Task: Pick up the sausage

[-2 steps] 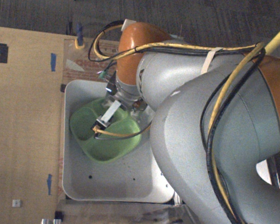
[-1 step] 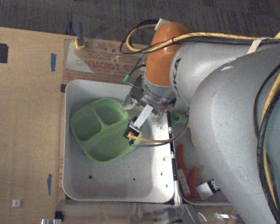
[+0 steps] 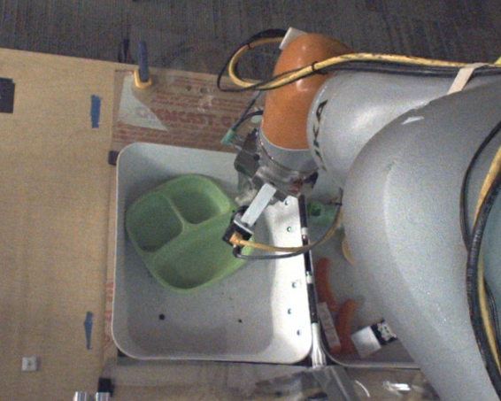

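Sausage (image 3: 345, 321): orange-red, short and rounded, lying in the right bin (image 3: 367, 364) close to the wall it shares with the left bin; the arm's grey bulk covers part of it

Gripper (image 3: 264, 184): hangs below the orange band of the arm (image 3: 432, 170), over the upper right part of the left bin (image 3: 131, 316), at the right edge of the green plate (image 3: 180, 232); well apart from the sausage and in the other bin

Gripper state: cannot be told, since the wrist hides the working end from above; nothing is seen held in it

Green plate: divided into three compartments, two small and one large, lying in the upper left part of the left bin; the compartments look bare

Left bin floor: white, with two small dark specks (image 3: 162, 317) near the lower wall

Red strip (image 3: 321, 279): thin and long, in the right bin just beside the shared wall, above the sausage and near it

White block (image 3: 371, 338): small, with a black mark on one end, just right of the sausage, partly under the arm

Pale green thing (image 3: 321, 213): at the upper end of the shared wall, half hidden by the arm; its kind is unclear

Bench (image 3: 35, 217): brown board with blue tape marks (image 3: 95, 110) and black corner marks left of the bins
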Available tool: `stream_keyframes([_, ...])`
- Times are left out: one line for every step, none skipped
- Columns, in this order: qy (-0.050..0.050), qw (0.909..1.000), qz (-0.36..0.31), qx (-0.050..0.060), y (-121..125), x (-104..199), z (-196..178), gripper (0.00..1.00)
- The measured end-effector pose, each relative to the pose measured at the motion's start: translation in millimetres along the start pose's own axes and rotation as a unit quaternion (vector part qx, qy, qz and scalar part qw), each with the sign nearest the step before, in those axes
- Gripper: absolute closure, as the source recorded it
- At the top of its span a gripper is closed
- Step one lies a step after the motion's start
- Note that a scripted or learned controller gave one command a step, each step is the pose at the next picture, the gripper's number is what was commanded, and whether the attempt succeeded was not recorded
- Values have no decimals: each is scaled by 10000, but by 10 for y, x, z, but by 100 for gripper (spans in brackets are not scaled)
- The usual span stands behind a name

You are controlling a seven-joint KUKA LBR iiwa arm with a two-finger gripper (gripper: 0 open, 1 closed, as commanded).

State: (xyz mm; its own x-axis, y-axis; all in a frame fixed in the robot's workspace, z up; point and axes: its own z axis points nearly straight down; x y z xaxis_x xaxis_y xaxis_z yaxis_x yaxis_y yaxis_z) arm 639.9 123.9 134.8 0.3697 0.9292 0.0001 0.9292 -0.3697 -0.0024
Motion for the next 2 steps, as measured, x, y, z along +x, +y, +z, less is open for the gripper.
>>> stream_keyframes([2,9970,779,-13,-143,750,-2362,100])
stream_keyframes([13,9842,1770,-16,-137,1041,-2959,100])
